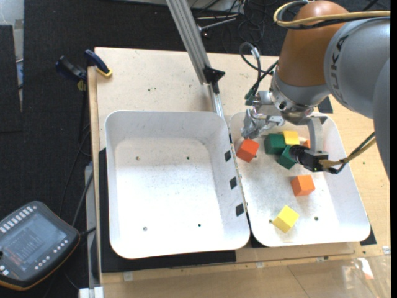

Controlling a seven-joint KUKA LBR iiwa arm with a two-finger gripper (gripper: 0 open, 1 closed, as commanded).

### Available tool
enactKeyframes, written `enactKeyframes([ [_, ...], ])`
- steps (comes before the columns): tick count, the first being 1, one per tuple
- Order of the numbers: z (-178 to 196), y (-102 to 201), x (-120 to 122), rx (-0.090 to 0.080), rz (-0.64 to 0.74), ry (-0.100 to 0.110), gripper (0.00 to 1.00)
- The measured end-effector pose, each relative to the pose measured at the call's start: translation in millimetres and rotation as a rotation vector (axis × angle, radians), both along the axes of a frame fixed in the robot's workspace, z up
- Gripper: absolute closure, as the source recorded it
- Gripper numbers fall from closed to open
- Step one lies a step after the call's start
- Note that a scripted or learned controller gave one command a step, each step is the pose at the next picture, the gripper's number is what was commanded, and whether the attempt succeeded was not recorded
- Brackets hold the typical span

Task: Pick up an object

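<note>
Just below gripper (253, 129), orange block (247, 149) lies unheld; jaw state unclear.

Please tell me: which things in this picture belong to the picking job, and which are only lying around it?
Belonging to the job:
- gripper
- right bin
- orange block nearest the gripper
- second orange block
- green blocks
- yellow block near the bin's front
- small yellow block

Lying about:
- left bin
- clamp
- pendant
- metal rail

Your one fixed camera looks down at a slant on the surface (161, 73) and both bins (118, 166).
</note>
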State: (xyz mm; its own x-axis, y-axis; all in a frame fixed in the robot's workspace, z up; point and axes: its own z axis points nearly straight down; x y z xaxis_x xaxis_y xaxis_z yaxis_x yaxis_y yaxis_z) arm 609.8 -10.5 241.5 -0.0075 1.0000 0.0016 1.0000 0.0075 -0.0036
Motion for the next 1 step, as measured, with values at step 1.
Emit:
enactKeyframes([
  [1,-1.3,58.4,-14.9,0.0,0.001,-0.001,1.0],
])
